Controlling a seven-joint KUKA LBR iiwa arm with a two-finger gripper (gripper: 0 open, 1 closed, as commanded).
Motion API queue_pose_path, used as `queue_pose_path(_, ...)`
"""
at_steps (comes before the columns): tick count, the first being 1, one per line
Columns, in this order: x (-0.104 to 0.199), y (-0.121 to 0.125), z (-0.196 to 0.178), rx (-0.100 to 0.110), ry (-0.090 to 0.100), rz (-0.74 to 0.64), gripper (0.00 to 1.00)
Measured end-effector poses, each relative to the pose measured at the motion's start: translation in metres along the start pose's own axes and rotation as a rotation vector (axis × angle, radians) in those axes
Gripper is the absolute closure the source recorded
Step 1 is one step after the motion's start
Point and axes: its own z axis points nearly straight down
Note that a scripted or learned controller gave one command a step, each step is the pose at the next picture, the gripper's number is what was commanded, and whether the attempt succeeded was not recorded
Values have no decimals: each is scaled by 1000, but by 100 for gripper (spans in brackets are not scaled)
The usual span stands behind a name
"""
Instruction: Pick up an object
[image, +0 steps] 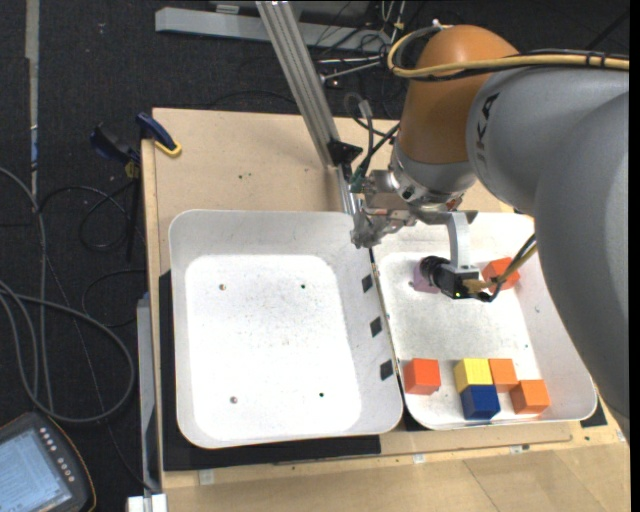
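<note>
My gripper (364, 232) hangs over the far end of the ridge between the two bins, at the right bin's (560, 330) upper left corner. Nothing shows in its grasp. In the right bin an orange block (501, 273) lies near the far right wall. A small purple piece (422, 284) lies to its left, just right of and nearer than the gripper. Along the near edge sit an orange cube (422, 375), a yellow cube (473, 372), a blue cube (480, 402) and two more orange cubes (503, 371) (530, 396).
The left bin (265, 330) has a bare white floor with dark specks. A slanted metal pole (305, 85) runs down to the gripper from the far side. A blue and yellow clamp (150, 135) lies on the bench's far left corner.
</note>
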Motion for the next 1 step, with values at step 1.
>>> queue_pose_path(1, 45, 10, -4, -1, 1, 2, 100)
